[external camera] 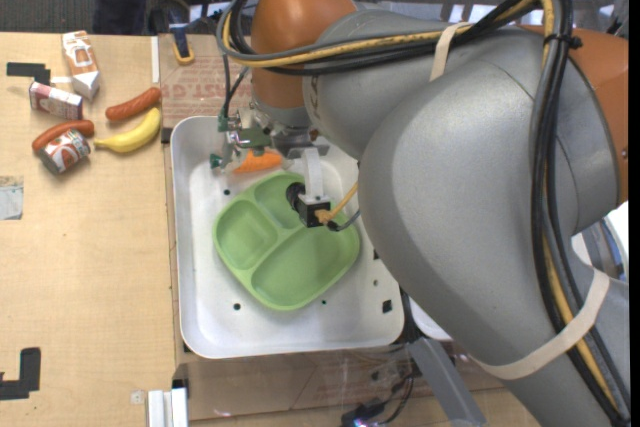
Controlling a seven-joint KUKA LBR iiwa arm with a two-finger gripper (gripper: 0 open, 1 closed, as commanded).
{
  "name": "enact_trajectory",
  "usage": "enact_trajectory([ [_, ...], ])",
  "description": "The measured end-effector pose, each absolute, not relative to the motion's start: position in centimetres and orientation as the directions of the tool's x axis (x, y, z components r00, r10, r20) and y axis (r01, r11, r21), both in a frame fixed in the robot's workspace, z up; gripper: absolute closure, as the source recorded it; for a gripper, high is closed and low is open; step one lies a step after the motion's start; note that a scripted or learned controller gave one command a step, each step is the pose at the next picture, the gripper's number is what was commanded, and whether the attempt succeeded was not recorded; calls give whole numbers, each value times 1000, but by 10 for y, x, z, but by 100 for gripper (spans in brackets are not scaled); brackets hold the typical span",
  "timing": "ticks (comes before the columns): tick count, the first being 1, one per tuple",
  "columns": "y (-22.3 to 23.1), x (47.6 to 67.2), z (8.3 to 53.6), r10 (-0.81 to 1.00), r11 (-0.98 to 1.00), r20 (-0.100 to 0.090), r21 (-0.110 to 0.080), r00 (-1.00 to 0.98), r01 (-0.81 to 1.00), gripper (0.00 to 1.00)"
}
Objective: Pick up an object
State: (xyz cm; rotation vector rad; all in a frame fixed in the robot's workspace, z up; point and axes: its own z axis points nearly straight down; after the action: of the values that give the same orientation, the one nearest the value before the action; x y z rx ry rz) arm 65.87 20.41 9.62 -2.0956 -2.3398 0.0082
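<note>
A green divided plate (pixel 285 250) lies in the white bin (pixel 195 305), tilted toward its right side. At the bin's far end lies a small orange carrot (pixel 263 160), just beyond the plate's upper rim. My gripper (pixel 262 141) hangs low right over the carrot, under the orange wrist band, and the arm's bulk hides most of it. I cannot make out whether the carrot is touched. A black and yellow part of the arm rests over the plate's top compartment.
On the wooden bench left of the bin lie a banana (pixel 133 136), a red sausage (pixel 133 103), a second sausage (pixel 60 131), a can (pixel 67 152) and two small cartons (pixel 80 63). The grey arm covers the right half of the scene.
</note>
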Motion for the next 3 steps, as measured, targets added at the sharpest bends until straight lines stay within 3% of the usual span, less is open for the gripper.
enact_trajectory([
  [1, 205, 654, 102, 994, 111, -3, -29, -111, 993, 100],
  [2, 224, 596, 215, 989, 148, -3, -3, -148, 989, 100],
  [3, 222, 563, 264, 999, 47, -4, -3, -47, 999, 100],
])
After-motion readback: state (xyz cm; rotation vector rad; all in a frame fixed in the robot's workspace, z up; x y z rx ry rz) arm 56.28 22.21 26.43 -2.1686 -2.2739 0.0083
